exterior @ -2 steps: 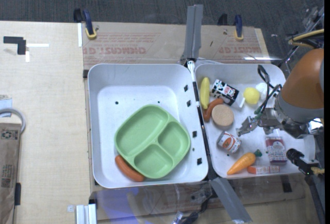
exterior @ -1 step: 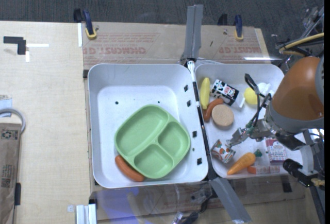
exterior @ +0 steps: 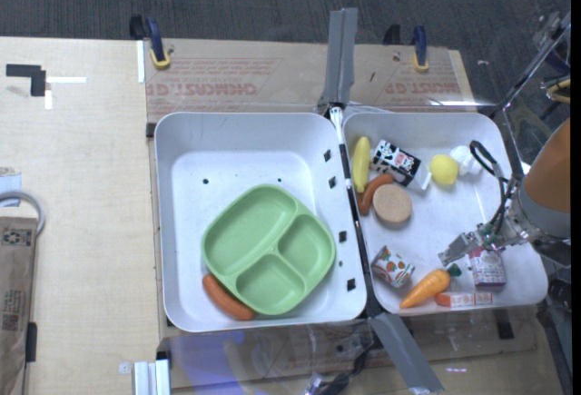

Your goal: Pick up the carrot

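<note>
The carrot (exterior: 423, 288) is orange with a green top and lies near the front edge of the right bin (exterior: 505, 137), its tip pointing front-left. My gripper (exterior: 472, 246) hangs low over the right bin, just right of and behind the carrot's green end. A small pink and white box (exterior: 489, 269) lies right under it. Nothing is visibly held.
The right bin also holds a strawberry-print carton (exterior: 391, 267), a round tan disc (exterior: 393, 204), a red sausage (exterior: 372, 192), a banana (exterior: 361, 162), a cow-print carton (exterior: 398, 162) and a lemon (exterior: 443, 168). The left bin (exterior: 182, 202) holds a green divided plate (exterior: 269, 248) and an orange sausage (exterior: 227, 297).
</note>
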